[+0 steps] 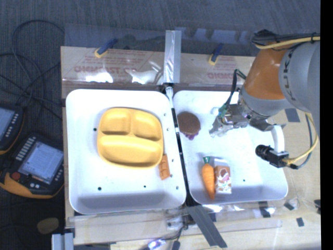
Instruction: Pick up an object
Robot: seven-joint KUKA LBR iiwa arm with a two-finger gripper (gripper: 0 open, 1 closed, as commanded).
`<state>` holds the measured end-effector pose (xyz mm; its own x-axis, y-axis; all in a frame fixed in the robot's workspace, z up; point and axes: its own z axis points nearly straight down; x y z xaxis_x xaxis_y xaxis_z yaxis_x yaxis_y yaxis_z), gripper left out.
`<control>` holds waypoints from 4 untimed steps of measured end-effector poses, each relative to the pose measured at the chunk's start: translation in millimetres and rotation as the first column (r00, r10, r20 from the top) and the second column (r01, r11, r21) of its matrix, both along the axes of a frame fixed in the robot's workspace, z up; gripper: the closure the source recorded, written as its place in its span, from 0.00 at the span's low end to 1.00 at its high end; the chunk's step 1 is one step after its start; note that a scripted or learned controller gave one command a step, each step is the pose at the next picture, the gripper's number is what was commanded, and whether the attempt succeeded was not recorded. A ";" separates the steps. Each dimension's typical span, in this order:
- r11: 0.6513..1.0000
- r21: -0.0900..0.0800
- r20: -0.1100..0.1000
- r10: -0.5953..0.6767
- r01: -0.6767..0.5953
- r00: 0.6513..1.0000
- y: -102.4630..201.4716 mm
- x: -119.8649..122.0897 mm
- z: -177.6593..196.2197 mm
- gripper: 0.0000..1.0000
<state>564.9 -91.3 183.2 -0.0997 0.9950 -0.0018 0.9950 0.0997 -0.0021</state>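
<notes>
One orange carrot with green top; right bin.

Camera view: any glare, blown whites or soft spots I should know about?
Camera view: the right bin and left bin read near-white with little surface detail; glare streaks on the clear plastic sheet behind them; the yellow tray shows soft highlights; the gripper looks slightly blurred; the carrot and small carton are reasonably sharp, with weak shadows.

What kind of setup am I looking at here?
Most likely a robot lab bench for grasping trials: two white bins holding toy food such as a plastic carrot, and a teach pendant on carpet.
</notes>
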 end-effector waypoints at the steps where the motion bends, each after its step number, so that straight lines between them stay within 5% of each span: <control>1: 0.946 0.000 0.000 0.323 -0.323 0.946 9.3 17.1 -0.1 1.00; 2: 0.946 0.000 0.000 0.323 -0.323 0.946 9.3 17.1 -0.1 0.00; 3: 0.926 -0.003 0.010 0.377 -0.377 0.926 -13.2 -28.2 -94.0 0.00; 4: 0.986 -0.003 0.010 0.164 -0.164 0.986 -27.2 55.9 -94.7 0.00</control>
